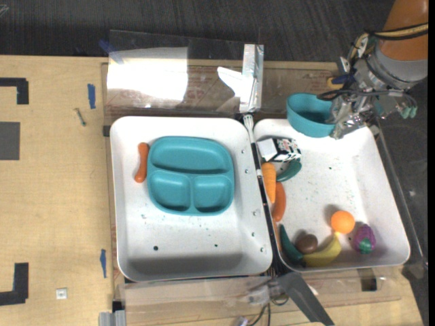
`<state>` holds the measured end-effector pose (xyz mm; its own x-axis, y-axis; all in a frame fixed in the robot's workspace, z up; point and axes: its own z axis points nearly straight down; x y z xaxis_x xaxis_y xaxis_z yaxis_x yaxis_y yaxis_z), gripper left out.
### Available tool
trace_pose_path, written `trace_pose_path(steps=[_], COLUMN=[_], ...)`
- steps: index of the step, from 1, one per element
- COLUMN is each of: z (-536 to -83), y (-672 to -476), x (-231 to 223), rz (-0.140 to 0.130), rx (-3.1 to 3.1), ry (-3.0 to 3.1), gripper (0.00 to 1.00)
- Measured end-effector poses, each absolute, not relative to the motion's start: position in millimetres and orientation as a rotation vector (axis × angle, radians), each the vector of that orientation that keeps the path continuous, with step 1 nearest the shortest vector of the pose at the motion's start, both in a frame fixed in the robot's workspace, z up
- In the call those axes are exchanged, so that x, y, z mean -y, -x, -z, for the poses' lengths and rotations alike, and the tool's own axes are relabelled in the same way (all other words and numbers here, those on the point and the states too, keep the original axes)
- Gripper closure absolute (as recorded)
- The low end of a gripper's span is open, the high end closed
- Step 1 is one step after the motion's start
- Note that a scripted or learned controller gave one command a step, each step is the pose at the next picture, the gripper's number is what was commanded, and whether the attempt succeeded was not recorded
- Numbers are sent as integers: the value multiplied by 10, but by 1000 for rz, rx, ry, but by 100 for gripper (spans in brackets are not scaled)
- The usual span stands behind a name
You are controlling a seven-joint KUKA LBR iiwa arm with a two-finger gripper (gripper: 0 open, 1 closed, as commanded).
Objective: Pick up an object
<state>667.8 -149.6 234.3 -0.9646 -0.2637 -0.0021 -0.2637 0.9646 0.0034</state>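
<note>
No writing, brand, number or sign can be read here. The small black-and-white carton (pixel 279 149) at the near-left of the right bin (pixel 387 182) carries printed markings, but they are too small and blurred to make out. The small white square (pixel 62 293) on the bench (pixel 47 182) shows nothing readable either.

The tan bench (pixel 47 202) bears two white bins side by side, left bin (pixel 129 250) and right bin (pixel 391 202).

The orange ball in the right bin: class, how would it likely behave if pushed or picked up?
The orange ball looks round and smooth, so it would probably roll if nudged. Its curved surface may slip from a pinch. The banana beside it might stop a roll that way.
</note>
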Motion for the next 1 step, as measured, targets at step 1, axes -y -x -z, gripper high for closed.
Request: trace_pose_path(steps=[1], z=[-2304], y=[-5994], x=[1041], rz=[-2], rx=[-3120], ry=[323], gripper=[100])
